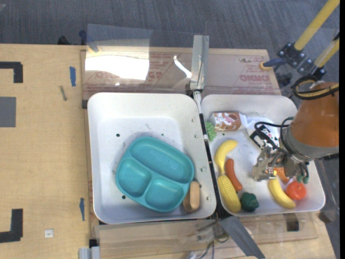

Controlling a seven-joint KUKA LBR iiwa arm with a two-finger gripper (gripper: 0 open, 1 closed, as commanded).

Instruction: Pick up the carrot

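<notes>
The carrot [280,172] shows as a small orange piece in the right bin [318,198], mostly hidden by the arm's wrist. My gripper [265,167] hangs low over the bin floor just left of it, pointing down, with the orange band of the arm [318,125] above. Whether the gripper touches the carrot cannot be made out.
In the right bin lie a yellow banana [223,151], a red sausage [233,175], a corn cob [228,193], a green vegetable [248,201], a second banana [281,193], a red tomato [296,191] and a snack packet [226,121]. The left bin [108,117] holds a teal divided plate [153,172] and a bread roll [192,196].
</notes>
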